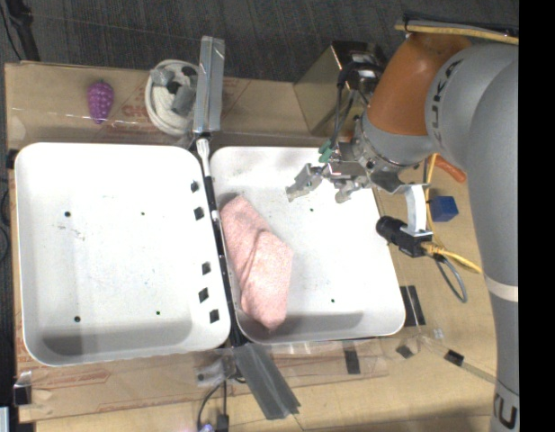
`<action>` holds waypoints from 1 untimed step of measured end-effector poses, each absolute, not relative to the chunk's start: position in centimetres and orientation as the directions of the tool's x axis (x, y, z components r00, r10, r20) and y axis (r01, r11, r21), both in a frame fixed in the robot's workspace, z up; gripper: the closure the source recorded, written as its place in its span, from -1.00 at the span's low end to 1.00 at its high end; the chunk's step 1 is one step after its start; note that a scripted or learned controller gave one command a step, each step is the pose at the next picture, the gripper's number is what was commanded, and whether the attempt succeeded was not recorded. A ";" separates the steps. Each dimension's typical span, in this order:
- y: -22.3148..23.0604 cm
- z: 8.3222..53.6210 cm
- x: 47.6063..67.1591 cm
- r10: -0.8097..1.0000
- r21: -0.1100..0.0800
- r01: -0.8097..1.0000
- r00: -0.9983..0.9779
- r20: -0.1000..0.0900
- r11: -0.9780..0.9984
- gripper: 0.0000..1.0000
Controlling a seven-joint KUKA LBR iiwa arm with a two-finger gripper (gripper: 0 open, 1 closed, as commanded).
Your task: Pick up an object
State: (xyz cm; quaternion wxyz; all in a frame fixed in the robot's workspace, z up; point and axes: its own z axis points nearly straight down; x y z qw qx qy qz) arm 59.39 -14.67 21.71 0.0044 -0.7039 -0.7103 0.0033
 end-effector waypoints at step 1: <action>-18.7 36.0 58.6 0.919 -0.004 0.919 -0.394 0.001 0.394 -1.00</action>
